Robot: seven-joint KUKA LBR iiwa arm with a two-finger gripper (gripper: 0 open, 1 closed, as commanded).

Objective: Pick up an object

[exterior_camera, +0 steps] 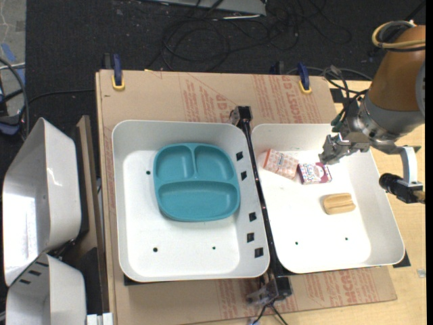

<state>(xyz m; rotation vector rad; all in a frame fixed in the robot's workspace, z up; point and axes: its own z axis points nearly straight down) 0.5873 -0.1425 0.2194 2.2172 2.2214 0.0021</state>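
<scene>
The arm [396, 80] reaches in from the right, and its gripper [333, 152] hangs over the far part of the right bin [379, 249]. Whether it is released or clenched cannot be told, as the tips are too small and dark to read. Just beside the gripper, on its near-left side, lies a small pink-and-white packet [314, 173], its long axis running left to right. Touching or nearly touching it on the left is a second pink packet [281, 163], tilted so its long axis runs from far-left to near-right. Nearer in the same bin, apart from both, a tan bread roll [338, 203] lies with its long axis left to right. The left bin [135, 249] holds a teal divided plate [197, 182].
</scene>
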